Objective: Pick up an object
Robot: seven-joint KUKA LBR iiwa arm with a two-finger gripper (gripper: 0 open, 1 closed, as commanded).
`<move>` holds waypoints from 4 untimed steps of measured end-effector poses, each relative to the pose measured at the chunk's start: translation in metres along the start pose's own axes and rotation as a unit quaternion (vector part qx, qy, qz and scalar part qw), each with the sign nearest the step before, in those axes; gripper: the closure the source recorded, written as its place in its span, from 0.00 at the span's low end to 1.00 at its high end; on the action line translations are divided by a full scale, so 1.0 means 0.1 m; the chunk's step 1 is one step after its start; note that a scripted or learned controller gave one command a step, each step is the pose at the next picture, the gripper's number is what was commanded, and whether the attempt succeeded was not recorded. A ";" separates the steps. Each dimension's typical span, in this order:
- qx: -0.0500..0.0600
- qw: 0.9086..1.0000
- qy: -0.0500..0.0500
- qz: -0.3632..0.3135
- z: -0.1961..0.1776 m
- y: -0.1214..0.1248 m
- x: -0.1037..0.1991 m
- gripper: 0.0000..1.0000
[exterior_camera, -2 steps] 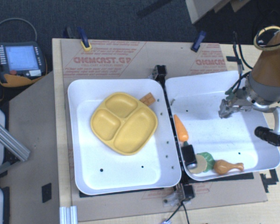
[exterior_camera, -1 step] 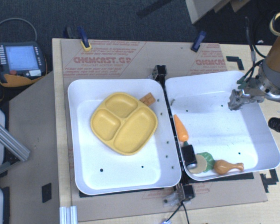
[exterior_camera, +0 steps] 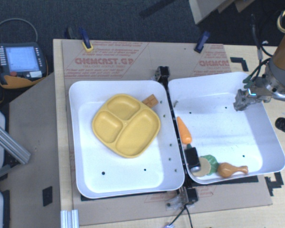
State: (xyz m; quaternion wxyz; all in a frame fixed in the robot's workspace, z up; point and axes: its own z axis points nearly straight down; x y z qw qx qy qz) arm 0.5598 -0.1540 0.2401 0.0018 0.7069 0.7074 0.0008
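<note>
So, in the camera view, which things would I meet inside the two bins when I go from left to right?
yellow divided plate → brown block → orange carrot → black object → green piece → toy drumstick → gripper

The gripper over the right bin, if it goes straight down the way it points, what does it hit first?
Most likely bare bin floor. The gripper hangs near the right bin's far right corner, with nothing under it, though depth is hard to judge.
</note>
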 end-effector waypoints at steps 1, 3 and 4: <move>0.001 1.000 0.001 -0.002 0.10 0.17 0.46 1.00; 0.001 1.000 0.001 -0.003 0.24 0.42 1.67 1.00; 0.000 1.000 0.002 -0.002 0.13 0.54 2.12 1.00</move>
